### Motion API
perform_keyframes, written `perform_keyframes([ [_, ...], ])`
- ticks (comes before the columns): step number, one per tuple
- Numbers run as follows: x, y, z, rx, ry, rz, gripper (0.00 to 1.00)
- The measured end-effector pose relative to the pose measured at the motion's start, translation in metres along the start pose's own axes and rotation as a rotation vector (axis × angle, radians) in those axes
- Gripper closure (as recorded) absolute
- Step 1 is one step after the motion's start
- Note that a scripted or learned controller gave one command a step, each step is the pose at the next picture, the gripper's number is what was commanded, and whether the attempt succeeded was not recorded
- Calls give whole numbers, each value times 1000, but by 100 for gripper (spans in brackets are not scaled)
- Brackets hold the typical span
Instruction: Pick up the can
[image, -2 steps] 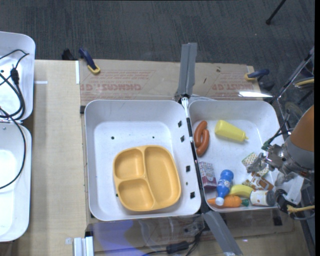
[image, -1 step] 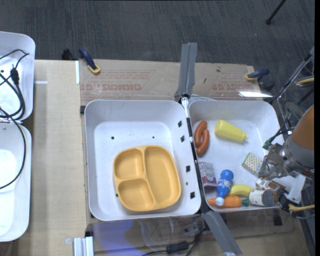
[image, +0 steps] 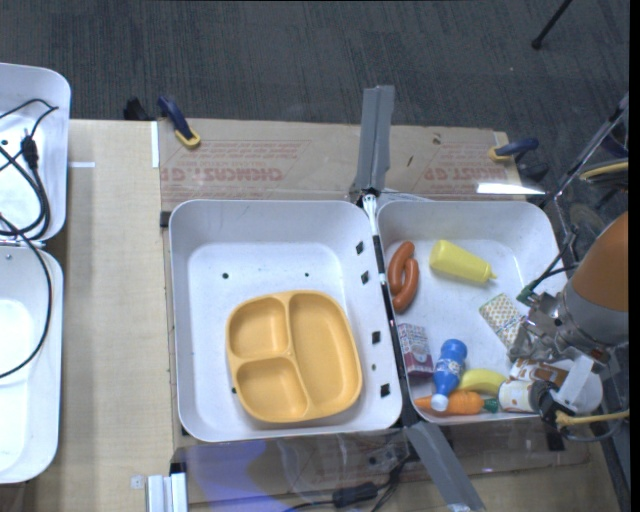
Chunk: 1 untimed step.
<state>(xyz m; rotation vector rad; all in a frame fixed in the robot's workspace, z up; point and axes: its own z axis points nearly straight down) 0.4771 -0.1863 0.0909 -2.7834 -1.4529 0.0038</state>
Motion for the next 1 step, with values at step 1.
perform_keyframes([
  [1, 0, -1, 1, 2, 0, 1, 0],
])
